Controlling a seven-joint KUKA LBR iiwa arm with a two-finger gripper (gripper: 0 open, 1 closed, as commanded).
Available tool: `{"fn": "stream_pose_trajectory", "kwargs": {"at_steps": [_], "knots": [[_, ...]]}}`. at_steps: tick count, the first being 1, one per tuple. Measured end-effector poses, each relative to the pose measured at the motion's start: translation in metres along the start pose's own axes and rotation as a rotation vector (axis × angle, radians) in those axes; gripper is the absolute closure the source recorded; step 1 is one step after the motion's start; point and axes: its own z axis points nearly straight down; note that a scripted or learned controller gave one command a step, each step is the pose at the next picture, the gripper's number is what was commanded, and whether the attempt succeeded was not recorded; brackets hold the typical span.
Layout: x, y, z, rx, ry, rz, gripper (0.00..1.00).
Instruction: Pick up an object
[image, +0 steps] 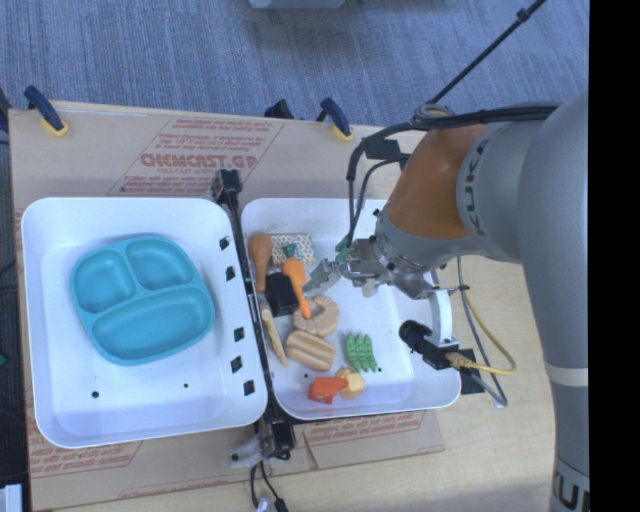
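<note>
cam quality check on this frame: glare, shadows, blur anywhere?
Camera view: lighting is soft and even, with no harsh glare on the white bins. The blue tray casts only a faint shadow. The arm is large and close to the lens, slightly soft. The hand is small and murky above the toy food, so its fingers are hard to read. The small items are low in detail.

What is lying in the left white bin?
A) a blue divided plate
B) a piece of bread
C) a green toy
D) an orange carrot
A: the blue divided plate lies in the left bin, while the small toy foods are all in the right bin.
</note>
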Motion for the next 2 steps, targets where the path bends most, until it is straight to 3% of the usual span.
{"fn": "stream_pose_trajectory", "kwargs": {"at_steps": [1, 2], "knots": [[0.0113, 0.0527, 0.0627, -0.015, 0.000, 0.058, 0.00], [0.0211, 0.0469, 0.0663, -0.033, -0.007, -0.052, 0.00]]}}
